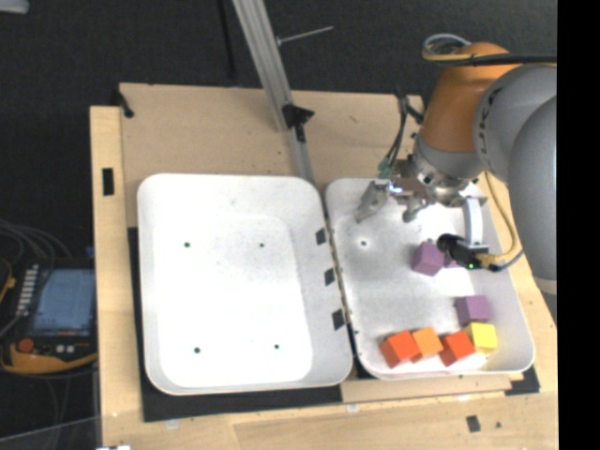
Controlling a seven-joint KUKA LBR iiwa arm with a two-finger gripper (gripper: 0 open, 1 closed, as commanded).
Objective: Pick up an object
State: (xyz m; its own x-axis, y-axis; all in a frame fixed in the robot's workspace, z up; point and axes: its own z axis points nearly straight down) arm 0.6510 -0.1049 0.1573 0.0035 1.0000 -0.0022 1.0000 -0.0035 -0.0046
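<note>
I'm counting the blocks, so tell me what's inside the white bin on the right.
Inside the shallow white right-hand bin: two purple blocks, a yellow block, and three orange-red blocks. The grey arm's gripper covers the bin's far corner, hiding anything beneath.

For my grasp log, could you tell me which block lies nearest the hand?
The purple block lying alone mid-bin, just below the hand; the others cluster along the right bin's near edge.

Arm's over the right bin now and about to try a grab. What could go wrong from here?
The gripper hangs over bare bin floor, with nothing between its fingers; closing here would likely catch nothing. The nearest piece, a purple block, lies off to one side near the black fitting on the wrist, which might nudge it. The orange blocks, red block and yellow block crowd the right bin wall, leaving little finger room.
</note>
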